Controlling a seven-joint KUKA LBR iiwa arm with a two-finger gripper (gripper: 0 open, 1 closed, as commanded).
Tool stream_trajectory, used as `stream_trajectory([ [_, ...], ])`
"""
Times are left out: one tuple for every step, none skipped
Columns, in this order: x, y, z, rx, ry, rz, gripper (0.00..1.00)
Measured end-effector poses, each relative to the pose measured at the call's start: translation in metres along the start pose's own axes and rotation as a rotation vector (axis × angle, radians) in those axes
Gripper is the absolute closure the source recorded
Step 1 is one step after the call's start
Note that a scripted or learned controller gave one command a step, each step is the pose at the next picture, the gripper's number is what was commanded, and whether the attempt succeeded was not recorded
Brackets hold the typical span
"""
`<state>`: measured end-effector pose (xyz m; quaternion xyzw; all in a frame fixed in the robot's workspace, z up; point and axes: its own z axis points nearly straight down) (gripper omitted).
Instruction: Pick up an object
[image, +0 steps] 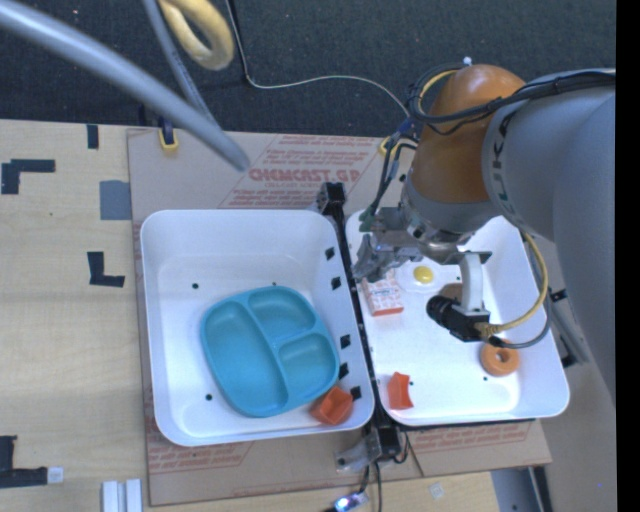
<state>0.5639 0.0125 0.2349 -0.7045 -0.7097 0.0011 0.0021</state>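
Note:
My gripper (376, 258) hangs low over the left side of the right bin (530, 400), just inside the divider between the bins. A small red-and-white box (383, 297) lies directly below and in front of it, close to or touching its tip. A small yellow piece (424, 272) sits just right of the gripper. A brown doughnut (498, 358) lies at the bin's right, and an orange-red block (399, 390) near its front left corner. The wrist and its orange band hide the back of this bin.
The left bin (170, 260) holds a blue divided plate (268, 347) and an orange piece (334, 405) in its front right corner. A black fitting with a yellow hose (458, 318) hangs off the wrist over the right bin. Black clips line the wall between the bins.

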Motion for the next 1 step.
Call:
stream_trajectory([
  [0.049,0.007,0.0177,0.003,-0.001,0.001,1.0],
])
